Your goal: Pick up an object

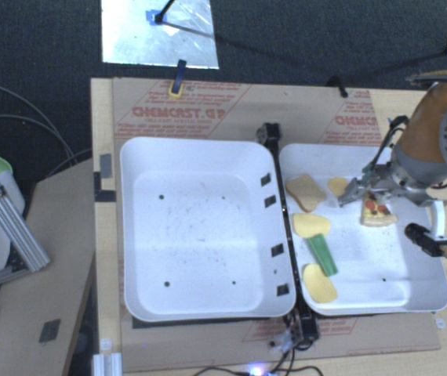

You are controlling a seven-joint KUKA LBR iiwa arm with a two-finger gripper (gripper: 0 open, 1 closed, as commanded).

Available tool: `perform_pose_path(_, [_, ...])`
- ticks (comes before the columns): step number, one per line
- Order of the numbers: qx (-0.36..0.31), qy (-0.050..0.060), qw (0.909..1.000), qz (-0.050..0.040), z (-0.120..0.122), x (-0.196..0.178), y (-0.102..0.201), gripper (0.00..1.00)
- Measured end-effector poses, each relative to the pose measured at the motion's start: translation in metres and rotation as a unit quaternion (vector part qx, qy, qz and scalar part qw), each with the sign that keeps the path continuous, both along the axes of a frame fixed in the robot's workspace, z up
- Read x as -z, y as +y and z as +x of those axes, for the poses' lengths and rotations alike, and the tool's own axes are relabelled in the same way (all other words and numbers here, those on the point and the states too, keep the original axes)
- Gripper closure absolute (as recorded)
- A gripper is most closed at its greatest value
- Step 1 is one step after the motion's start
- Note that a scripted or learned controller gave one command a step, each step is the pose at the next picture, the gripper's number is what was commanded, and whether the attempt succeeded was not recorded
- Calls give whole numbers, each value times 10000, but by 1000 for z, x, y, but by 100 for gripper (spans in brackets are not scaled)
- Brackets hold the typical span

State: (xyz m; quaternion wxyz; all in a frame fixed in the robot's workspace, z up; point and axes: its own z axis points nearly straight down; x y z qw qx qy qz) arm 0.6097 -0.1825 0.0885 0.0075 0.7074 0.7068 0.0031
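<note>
The right bin (419,288) holds several toy food pieces. A tan bread slice (306,192) lies at its left, with a small yellow piece (337,186) beside it. Below them lie a pale yellow chip (311,225), a green stick (322,254) and a yellow oval (319,283). A pizza slice (378,211) with red dots lies further right. My gripper (363,189) hangs low over the bin, just above and left of the pizza slice and right of the small yellow piece. Nothing shows held in it.
The left bin (129,210) stands beside the right one, with a black clip strip (274,202) between them. The grey and orange arm (435,131) covers the right bin's far right corner. A black part (423,239) juts over the right rim.
</note>
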Motion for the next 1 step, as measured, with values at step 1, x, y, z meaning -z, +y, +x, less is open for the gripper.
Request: perform_pose_path(1, [-8,6,10000,2,-72,0,32,0])
